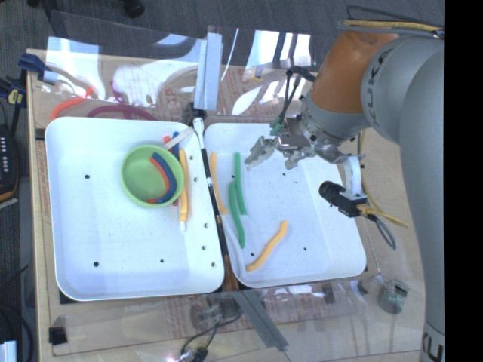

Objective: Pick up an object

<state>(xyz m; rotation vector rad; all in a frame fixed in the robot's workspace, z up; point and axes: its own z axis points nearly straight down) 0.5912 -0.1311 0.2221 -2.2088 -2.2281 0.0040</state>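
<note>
Two white bins sit on the counter (34, 202). The right bin (332, 255) holds three green strips (236, 198) and two orange strips (268, 246). The left bin (83, 240) holds one green bowl (143, 176) and one orange stick (183, 194). The end effector (264, 149) hovers above the right bin with its fingers spread, gripping nothing.

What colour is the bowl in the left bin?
Green, with red and blue pieces inside. The bowl shows best in the camera view.
</note>
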